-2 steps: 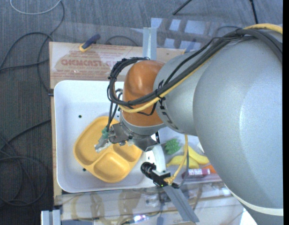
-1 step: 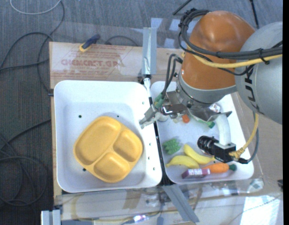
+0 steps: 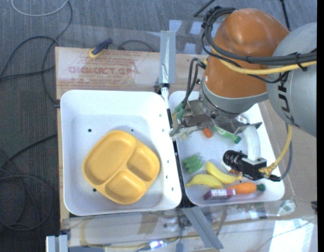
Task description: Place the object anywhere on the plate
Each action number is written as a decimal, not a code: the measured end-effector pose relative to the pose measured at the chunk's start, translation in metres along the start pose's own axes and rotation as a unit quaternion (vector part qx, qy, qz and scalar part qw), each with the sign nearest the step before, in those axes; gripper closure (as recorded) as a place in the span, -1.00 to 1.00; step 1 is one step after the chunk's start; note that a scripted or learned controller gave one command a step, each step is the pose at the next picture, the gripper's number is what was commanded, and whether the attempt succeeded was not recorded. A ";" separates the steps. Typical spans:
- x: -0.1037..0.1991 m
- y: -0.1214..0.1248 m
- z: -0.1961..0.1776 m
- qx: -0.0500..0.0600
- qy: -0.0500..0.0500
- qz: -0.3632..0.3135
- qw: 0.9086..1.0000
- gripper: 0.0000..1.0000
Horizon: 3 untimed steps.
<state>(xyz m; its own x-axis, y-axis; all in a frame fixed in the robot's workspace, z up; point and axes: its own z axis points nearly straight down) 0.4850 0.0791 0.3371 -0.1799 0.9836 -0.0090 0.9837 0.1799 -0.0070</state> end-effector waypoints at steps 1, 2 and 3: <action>0.091 0.014 0.085 0.000 0.004 0.005 1.000 1.00; 0.091 0.014 0.085 0.000 0.004 0.005 1.000 -1.00; 0.092 0.014 0.078 0.003 0.004 0.004 1.000 1.00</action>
